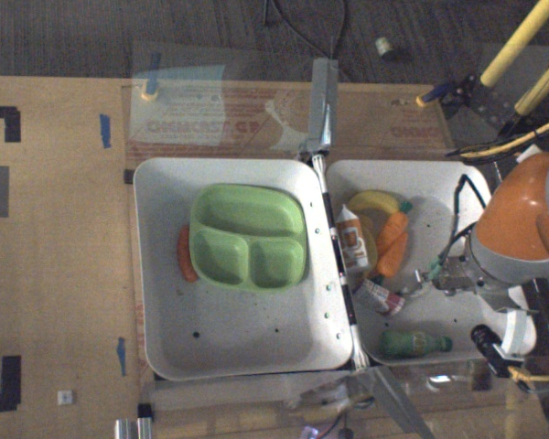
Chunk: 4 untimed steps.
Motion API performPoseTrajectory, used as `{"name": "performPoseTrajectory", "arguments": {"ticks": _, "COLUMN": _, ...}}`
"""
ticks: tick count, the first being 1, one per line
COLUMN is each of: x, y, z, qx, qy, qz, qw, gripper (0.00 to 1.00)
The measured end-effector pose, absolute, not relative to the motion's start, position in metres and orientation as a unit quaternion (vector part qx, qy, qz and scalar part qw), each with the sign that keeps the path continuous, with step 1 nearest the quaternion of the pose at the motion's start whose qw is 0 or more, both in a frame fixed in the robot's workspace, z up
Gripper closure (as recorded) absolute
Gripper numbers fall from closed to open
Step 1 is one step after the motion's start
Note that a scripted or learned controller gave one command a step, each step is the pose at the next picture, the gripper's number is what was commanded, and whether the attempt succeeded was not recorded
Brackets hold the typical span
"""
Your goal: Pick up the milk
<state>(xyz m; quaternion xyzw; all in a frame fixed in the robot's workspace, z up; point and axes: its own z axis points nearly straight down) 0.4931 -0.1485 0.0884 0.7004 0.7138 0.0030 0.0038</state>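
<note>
Milk (351, 239) not picked yet: carton lies in right bin (439, 176) against the divider wall, beside banana (373, 201) and carrot (393, 243). Gripper (412, 286) sits low in the same bin, near a small item (382, 296), apart from milk. Grip state: cannot tell. Approach, grasp and lift all remain.

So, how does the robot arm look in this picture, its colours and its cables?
The arm is grey with a broad, rounded orange band. Black cables loop beside it. The gripper at its end is small, metallic grey.
</note>
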Motion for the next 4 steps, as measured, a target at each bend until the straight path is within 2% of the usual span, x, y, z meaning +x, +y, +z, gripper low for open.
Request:
{"name": "performPoseTrajectory", "arguments": {"ticks": 1, "x": 0.493, "y": -0.152, "z": 0.099, "qx": 0.702, "qy": 0.712, "qz": 0.0027, "qw": 0.008, "gripper": 1.0}}
{"name": "performPoseTrajectory", "arguments": {"ticks": 2, "x": 0.516, "y": -0.166, "z": 0.089, "qx": 0.803, "qy": 0.596, "qz": 0.0023, "qw": 0.002, "gripper": 1.0}}
{"name": "performPoseTrajectory", "arguments": {"ticks": 4, "x": 0.667, "y": -0.109, "z": 0.284, "qx": 0.813, "qy": 0.583, "qz": 0.0, "qw": 0.001, "gripper": 1.0}}
